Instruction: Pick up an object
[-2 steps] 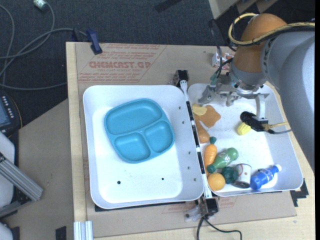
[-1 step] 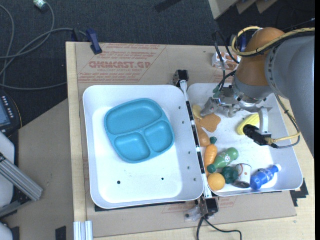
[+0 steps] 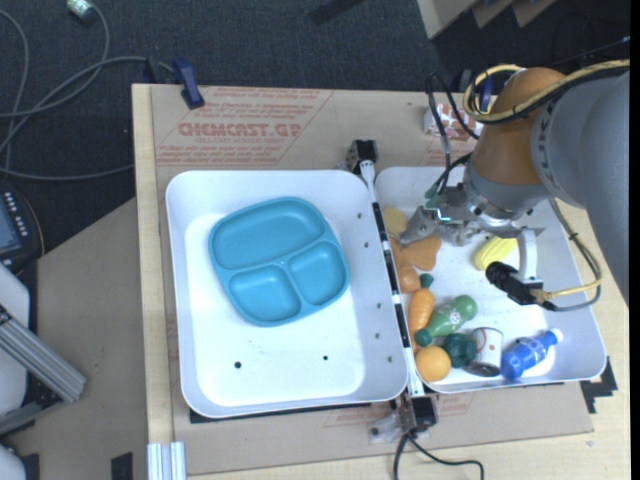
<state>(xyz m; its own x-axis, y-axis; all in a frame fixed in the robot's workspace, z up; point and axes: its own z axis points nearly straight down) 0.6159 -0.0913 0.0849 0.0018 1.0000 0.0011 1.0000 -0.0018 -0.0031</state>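
Setting: dark carpet lay around a pale wooden bench [image 3: 260, 118] bearing two shallow white bins side by side.
Task objects: right white bin [image 3: 580, 353], at the frame's lower right, held a heap of small things: an orange carrot-shaped toy [image 3: 421, 308], a green plastic bottle [image 3: 452, 315], an orange round fruit [image 3: 433, 364], a blue plastic bottle [image 3: 525, 354] and a yellow rounded piece [image 3: 493, 251].
Pincer: gripper [image 3: 447, 216] hung low over the upper left of that bin, beside a tan-orange piece [image 3: 417, 252]; whether its fingers were parted or closed could not be told.
Arm: grey with an orange band [image 3: 510, 138], reaching in from the upper right.
Left white bin [image 3: 190, 358]: held a light blue three-compartment plastic tray [image 3: 278, 258], centre frame.
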